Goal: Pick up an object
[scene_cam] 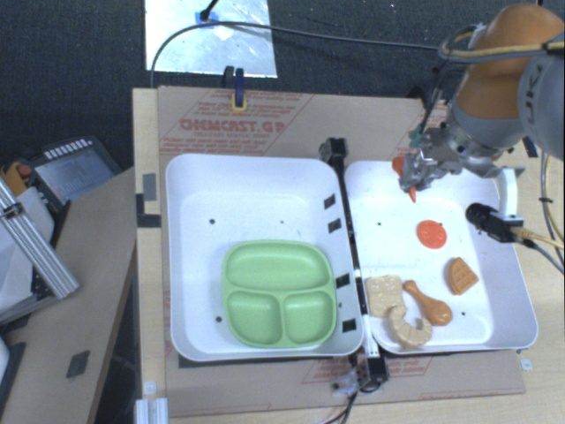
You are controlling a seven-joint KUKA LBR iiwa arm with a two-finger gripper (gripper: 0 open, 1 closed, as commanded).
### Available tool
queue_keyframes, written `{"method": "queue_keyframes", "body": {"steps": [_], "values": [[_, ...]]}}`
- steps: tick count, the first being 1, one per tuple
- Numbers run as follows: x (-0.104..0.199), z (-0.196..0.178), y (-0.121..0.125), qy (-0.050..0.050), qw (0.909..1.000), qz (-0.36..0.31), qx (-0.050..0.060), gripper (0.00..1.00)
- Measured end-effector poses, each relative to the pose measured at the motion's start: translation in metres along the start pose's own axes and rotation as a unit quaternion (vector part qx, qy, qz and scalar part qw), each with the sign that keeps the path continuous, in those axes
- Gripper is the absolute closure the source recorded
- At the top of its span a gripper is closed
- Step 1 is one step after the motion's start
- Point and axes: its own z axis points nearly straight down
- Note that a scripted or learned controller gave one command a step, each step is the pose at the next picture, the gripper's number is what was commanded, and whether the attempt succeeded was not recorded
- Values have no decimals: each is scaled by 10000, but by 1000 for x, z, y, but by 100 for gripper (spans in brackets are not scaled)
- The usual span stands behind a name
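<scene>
- The gripper [413,184] hangs over the far part of the right bin [512,325], near the rim; whether it is spread or closed, I cannot tell, and nothing can be made out in its hold.
- A small red-orange bit shows right at its tip; whether that is part of the claw or a separate thing cannot be told.
- The red round piece [432,234] lies on the bin floor just below the claw, towards the viewer and a little to the right, apart from it.
- Further towards the viewer lie the orange wedge [461,276], the drumstick [428,301], the pale cracker [383,293] and the tan ring piece [408,329], all well apart from the claw.
- Well to the claw's left, in the left bin [190,184], lies the green divided plate [277,291].
</scene>
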Motion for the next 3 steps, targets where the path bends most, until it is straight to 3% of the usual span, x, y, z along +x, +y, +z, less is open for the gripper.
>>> {"method": "queue_keyframes", "body": {"steps": [2, 3], "values": [[121, 11, 1, -1, 10000, -4, -9, 100], [174, 21, -17, 0, 10000, -2, 4, 100]]}}
